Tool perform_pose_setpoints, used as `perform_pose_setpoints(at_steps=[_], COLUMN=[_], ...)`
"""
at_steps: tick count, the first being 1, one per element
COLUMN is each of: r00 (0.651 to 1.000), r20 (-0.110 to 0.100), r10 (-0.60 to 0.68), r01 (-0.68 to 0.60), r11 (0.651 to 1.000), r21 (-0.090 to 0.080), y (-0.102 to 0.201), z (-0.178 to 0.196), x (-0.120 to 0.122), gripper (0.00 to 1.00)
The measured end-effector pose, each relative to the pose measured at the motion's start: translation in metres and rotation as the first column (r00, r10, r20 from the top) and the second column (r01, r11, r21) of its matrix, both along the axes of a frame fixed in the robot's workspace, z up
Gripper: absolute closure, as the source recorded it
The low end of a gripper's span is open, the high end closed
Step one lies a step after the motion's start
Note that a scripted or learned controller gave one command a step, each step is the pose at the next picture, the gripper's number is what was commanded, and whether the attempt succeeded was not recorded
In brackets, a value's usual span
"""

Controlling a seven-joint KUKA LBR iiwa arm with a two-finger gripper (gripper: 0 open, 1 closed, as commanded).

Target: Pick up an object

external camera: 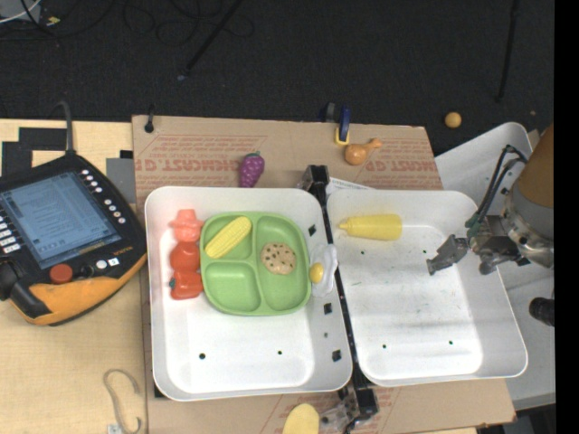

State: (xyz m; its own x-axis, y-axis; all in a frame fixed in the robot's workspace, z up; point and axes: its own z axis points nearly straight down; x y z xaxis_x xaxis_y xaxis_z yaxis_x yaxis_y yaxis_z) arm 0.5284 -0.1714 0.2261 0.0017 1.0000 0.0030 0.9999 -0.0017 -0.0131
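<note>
Gripper (460,254): parted, grasping nothing, at the right bin's (407,369) three o'clock rim. Yellow mustard bottle (371,227): lying flat at eleven o'clock in that bin. You should straddle its narrow width, then descend squarely.

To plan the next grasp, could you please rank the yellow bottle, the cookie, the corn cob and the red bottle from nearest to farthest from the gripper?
From the gripper, at the right bin's right side:
1. Yellow bottle, top of the right bin.
2. Cookie, right compartment of the green tray.
3. Corn cob, tray's upper-left compartment.
4. Red bottle, left bin's left edge.
</note>
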Motion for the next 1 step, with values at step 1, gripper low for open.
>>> perform_pose_setpoints(at_steps=[1], r00=[1.0], r20=[0.012], r10=[0.002], r01=[-0.002], r11=[1.0], r21=[-0.003], y=[-0.0004], z=[0.006], x=[0.0025], gripper=[0.0])
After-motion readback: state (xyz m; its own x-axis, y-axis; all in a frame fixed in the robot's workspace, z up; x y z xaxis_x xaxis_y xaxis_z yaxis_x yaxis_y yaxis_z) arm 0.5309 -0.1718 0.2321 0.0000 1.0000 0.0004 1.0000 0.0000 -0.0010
